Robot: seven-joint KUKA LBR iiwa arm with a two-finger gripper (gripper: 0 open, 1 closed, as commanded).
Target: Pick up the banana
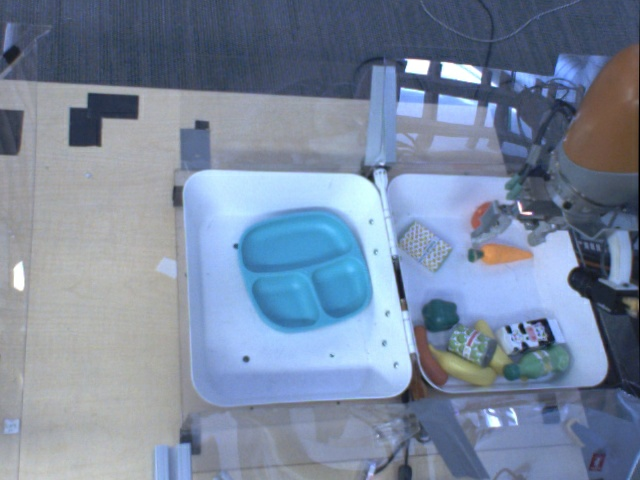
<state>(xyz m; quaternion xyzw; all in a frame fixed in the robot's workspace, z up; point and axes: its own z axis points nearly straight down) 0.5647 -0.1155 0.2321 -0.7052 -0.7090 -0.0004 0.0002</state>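
Here the banana (462, 367) lies well below the tool (512, 223).

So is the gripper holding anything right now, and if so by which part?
Nothing is held. The gripper hovers above the carrot; the banana lies untouched.

Wooden bench (100, 298) bearing left bin (205, 368), right bin (585, 363).

Two bins (200, 268), one banana (462, 369), one carrot (503, 255)
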